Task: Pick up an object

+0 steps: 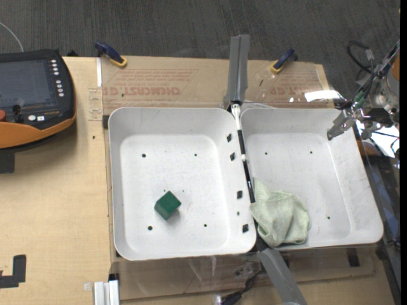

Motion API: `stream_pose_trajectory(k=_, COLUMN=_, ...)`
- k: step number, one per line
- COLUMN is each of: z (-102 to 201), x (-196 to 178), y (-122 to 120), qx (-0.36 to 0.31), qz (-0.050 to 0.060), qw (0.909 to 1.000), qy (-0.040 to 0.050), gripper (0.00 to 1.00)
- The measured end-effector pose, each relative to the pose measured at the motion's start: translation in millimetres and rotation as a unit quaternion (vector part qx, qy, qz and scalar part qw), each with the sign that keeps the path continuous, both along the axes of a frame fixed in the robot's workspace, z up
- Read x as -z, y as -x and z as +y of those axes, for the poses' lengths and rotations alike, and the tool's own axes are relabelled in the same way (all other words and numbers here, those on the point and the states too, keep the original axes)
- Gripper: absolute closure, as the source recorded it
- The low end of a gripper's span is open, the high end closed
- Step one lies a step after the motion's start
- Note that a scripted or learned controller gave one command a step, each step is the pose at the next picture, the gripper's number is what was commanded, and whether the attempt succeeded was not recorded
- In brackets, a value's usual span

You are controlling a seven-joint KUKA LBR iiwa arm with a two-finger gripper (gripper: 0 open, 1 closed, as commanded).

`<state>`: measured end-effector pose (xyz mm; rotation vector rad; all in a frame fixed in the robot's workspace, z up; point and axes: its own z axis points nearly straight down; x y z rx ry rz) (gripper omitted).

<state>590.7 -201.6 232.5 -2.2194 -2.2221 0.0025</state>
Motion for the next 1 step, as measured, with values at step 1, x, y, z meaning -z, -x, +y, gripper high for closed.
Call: stream_pose_trajectory(k=1, z=33.8, x=140.8, y=28.4, qx=-0.181, qz=-0.001, qw=0.9835, qy=-0.0002, gripper=0.00)
